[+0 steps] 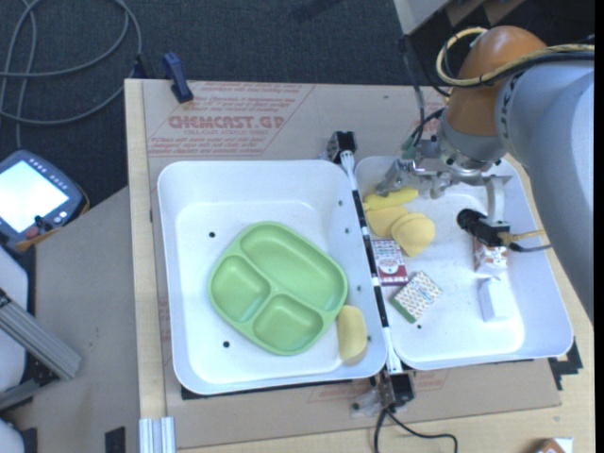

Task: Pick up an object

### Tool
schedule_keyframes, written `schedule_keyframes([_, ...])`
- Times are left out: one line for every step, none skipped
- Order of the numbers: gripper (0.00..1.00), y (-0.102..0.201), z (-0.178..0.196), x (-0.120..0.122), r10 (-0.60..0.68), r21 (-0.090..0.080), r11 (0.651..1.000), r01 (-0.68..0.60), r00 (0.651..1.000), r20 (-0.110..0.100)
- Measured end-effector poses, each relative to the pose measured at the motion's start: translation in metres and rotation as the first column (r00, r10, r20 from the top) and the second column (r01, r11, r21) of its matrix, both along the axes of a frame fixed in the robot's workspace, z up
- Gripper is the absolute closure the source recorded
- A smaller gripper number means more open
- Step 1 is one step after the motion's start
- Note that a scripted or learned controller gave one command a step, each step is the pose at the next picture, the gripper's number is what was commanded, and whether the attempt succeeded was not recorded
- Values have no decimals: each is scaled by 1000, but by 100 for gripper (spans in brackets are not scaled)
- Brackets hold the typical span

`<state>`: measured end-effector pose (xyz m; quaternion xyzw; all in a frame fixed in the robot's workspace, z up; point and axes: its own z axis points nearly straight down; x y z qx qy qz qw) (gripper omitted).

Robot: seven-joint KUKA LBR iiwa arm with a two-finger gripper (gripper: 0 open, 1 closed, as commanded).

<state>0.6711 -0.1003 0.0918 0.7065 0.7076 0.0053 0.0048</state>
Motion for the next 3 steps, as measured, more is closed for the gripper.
schedule_keyframes([0,-4,-7,-60,-2,0,1000,2,1000,-16])
schedule_keyframes([100,-3,3,-59,-3,0,1000,3,1000,-14])
schedule_keyframes([100,45,93,-137,0,1,1000,0,1000,-16])
